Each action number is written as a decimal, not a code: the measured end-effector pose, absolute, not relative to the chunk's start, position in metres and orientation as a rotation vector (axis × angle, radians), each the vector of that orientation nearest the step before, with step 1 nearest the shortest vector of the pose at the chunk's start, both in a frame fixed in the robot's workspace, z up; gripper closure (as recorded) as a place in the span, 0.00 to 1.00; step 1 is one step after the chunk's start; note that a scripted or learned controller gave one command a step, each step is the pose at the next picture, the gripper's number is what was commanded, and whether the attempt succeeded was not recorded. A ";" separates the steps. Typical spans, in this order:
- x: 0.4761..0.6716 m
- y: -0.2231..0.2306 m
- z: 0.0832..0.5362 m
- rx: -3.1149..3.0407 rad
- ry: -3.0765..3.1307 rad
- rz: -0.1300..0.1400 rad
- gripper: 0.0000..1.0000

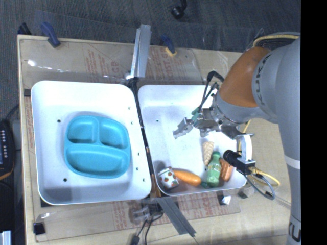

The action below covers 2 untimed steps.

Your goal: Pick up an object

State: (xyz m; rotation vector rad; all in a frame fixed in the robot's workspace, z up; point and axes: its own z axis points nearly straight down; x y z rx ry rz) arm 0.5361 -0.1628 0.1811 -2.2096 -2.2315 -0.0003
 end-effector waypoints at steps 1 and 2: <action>0.481 -0.210 0.092 -2.211 -2.231 -0.002 0.00; 0.540 -0.209 0.091 -2.211 -2.228 0.001 0.00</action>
